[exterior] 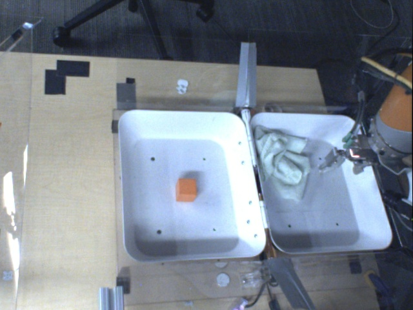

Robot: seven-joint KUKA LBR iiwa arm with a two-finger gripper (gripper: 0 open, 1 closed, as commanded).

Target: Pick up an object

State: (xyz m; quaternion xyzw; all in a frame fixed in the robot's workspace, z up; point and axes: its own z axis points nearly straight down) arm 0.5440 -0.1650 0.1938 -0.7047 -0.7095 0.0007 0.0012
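orange cube (pixel 186 190) sits in left bin (pixel 139 237); gripper (pixel 330 161), grip state unclear, hovers beside crumpled cloth (pixel 281 161).

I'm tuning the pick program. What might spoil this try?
The claw hangs over bare floor of the right bin, beside the crumpled cloth; closing here would likely grab nothing. Soft cloth may also slip or snag. The orange cube sits far off in the left bin.
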